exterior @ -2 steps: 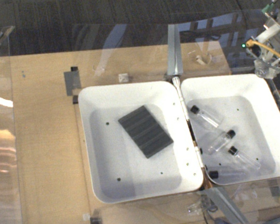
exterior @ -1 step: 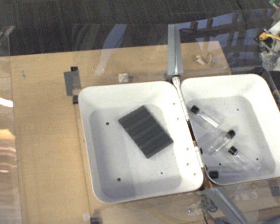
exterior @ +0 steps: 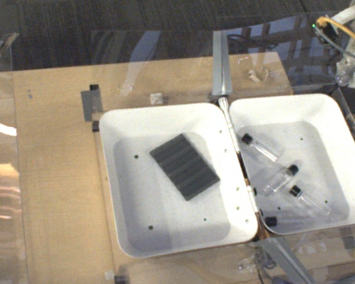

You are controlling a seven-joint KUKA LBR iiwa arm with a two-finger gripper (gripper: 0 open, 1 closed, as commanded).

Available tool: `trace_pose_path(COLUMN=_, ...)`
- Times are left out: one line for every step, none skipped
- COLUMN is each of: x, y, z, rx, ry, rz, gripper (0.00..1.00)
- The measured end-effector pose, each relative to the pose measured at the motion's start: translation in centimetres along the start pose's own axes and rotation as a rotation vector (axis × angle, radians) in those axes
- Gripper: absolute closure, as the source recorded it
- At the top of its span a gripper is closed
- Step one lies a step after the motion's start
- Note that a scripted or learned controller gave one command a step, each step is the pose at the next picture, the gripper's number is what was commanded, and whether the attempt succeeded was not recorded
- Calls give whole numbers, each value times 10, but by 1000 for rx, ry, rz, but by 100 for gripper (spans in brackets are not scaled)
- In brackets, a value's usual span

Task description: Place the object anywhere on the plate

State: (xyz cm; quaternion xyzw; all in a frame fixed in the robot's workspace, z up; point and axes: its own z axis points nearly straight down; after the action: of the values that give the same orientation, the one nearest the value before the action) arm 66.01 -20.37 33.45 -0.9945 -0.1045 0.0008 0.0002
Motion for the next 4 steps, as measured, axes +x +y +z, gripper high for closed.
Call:
trace_pose_path(x=7, y=-14, z=16, rx=0, ry=2, rz=-34, gripper=100)
trace_pose_path(x=12, y=-45, z=-12, rx=0, ry=4, rz=-54, gripper=100)
trace_pose_path(x=-7, y=-54, z=82, rx=1, ry=1, rz=-106, gripper=100)
trace_pose_path(x=14, y=-61, z=54, rx=0, ry=3, rz=-173, gripper=100)
